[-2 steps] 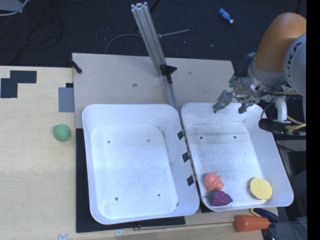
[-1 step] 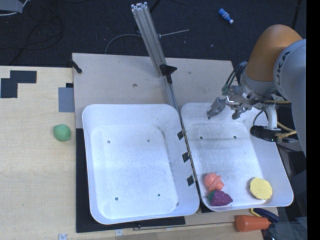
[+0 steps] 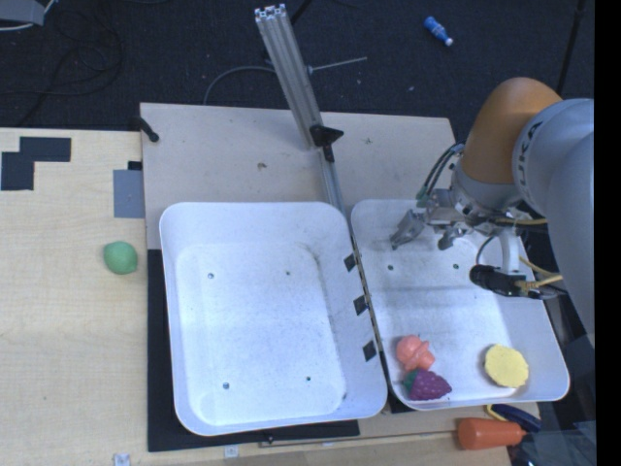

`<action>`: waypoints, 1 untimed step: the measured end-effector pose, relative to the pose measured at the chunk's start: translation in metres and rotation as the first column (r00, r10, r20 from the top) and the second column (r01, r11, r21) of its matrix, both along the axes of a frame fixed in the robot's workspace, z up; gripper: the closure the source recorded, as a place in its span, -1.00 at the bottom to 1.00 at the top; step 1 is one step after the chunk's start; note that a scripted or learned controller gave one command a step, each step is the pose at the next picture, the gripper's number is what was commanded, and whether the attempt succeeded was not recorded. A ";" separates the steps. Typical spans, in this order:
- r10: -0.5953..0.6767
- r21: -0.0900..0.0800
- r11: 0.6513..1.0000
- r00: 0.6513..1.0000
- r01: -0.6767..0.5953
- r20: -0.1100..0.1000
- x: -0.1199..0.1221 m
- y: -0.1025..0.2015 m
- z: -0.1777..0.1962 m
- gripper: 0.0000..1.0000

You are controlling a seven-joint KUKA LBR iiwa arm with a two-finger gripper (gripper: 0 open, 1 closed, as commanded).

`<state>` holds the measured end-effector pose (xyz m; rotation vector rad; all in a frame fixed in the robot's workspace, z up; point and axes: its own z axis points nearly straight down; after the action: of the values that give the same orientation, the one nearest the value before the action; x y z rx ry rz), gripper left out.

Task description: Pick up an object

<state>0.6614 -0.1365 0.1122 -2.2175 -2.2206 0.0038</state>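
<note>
The right bin (image 3: 456,299) holds an orange-pink toy (image 3: 415,350), a purple grape-like toy (image 3: 428,385) just below it, and a yellow round toy (image 3: 506,365) near the front right corner. My gripper (image 3: 425,233) hangs over the far part of this bin, well above and behind the toys. Its two grey fingers (image 3: 404,231) are spread apart with nothing between them. The grey arm with its orange band (image 3: 511,105) comes in from the right.
The left bin (image 3: 257,309) lies beside the right one. A green ball (image 3: 121,257) rests on the wooden bench to the left. An orange object (image 3: 490,433) lies outside the right bin's front edge. A metal rail (image 3: 296,76) slants behind the bins.
</note>
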 end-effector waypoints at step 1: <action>0.000 -0.001 1.000 1.000 0.000 0.004 0.001 0.000 0.013 1.00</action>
<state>0.6625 -0.1369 0.1248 -2.2203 -2.2229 0.0001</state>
